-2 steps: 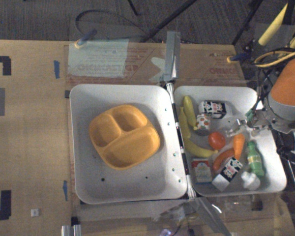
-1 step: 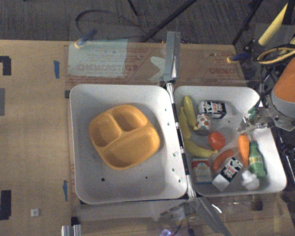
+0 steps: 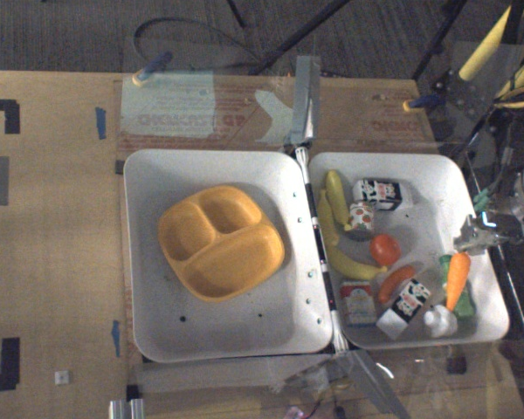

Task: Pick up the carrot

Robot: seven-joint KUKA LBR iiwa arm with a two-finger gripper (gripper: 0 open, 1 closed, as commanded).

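Glossy plastic carrot [image 3: 457, 278]; smooth white bins [image 3: 148, 321]; bench [image 3: 52, 260] seemingly matt cardboard.

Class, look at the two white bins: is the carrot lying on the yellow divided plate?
No: the carrot lies in the right bin near its right wall, while the yellow plate sits in the left bin.

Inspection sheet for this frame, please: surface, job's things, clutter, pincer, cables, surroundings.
Surface: wooden bench bearing a left bin and a right bin, side by side.
Job's things: carrot lies in the right bin near its right wall, green top toward the front, nothing gripping it.
Clutter: yellow divided plate in the left bin; in the right bin bananas, tomato, milk carton and more small toy foods.
Pincer: pincer at the right bin's right rim, above the carrot; fingers blurred.
Cables: black cable loop on the floor behind the bench.
Surroundings: grey carpet, tripod legs.
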